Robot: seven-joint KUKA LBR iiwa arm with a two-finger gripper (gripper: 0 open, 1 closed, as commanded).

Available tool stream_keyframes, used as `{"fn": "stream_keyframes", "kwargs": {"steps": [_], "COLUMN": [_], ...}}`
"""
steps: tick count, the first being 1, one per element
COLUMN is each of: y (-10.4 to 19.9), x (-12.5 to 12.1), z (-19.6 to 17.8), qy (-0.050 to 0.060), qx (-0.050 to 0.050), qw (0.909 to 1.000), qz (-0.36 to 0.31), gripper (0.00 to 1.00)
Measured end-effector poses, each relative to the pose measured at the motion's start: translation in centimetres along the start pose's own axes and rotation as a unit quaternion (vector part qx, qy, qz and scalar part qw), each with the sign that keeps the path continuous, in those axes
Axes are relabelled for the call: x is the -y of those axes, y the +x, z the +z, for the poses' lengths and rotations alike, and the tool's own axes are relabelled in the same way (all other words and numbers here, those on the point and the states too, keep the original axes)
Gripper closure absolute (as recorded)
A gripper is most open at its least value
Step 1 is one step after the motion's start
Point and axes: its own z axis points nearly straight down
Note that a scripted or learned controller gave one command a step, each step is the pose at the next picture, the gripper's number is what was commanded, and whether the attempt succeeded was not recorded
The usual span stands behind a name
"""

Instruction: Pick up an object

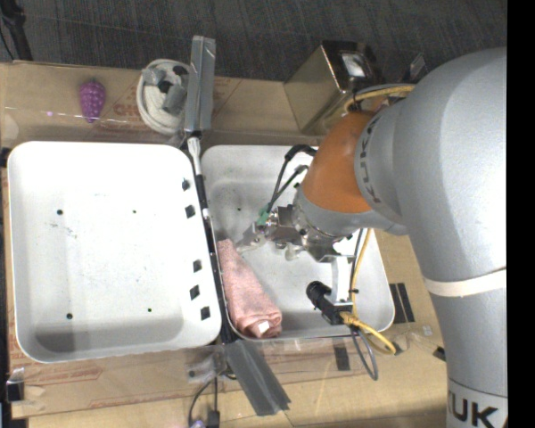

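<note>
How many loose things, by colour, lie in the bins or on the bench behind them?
Pink: 1, rolled cloth in the right bin.
Purple: 1, small purple object on the bench behind the left bin.
White: 1, coiled bundle on the bench.
Total: 3.

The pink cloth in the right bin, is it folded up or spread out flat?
Folded or rolled: the pink cloth lies as a narrow bundle along the right bin's left wall.

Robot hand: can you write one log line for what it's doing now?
hand over right bin | pink cloth lying in bin, against left wall | grasp: cannot tell
</note>
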Motion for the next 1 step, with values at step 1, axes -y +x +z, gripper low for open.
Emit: {"fn": "stream_keyframes", "kwargs": {"steps": [1], "y": [-3.73], "x": [-3.26], "z": [-5.44], "qy": [-0.001], "qx": [0.000], "qw": [0.9964], "qz": [0.085], "gripper": [0.00]}}
